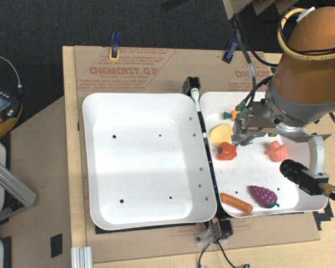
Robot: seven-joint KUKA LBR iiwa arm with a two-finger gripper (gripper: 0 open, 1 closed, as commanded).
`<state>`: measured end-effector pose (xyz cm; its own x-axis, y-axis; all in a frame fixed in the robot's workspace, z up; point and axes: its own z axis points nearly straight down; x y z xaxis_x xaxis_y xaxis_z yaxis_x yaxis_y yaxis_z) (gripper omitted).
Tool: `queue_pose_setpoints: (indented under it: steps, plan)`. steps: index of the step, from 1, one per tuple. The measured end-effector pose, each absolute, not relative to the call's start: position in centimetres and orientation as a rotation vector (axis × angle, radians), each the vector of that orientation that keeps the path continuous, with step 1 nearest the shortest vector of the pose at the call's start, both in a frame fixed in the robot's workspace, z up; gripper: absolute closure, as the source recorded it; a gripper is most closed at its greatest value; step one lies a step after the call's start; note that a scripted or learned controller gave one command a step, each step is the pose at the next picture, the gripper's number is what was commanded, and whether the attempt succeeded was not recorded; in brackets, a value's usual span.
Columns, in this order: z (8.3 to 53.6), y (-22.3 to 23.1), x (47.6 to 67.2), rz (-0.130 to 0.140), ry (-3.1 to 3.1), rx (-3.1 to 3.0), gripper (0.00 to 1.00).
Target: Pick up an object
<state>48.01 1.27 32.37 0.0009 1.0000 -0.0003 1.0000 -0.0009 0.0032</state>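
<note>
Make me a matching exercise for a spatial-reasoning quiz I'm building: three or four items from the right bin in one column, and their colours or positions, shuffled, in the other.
Column 1:
1. grapes
2. carrot
3. lemon
4. pink piece

Column 2:
A. yellow, near the divider, beside the gripper
B. purple, near the bin's front edge
C. pink, right of the gripper
D. orange, lying in the front left corner of the right bin

Pairs: 1-B, 2-D, 3-A, 4-C
</note>
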Motion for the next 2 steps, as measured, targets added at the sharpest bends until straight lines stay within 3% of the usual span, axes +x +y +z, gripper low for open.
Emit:
queue_pose_setpoints:
  steps: [2]
  plan:
    - [34.4, 1.3, 48.1, 0.006, 2.217, 2.219, 1.0]
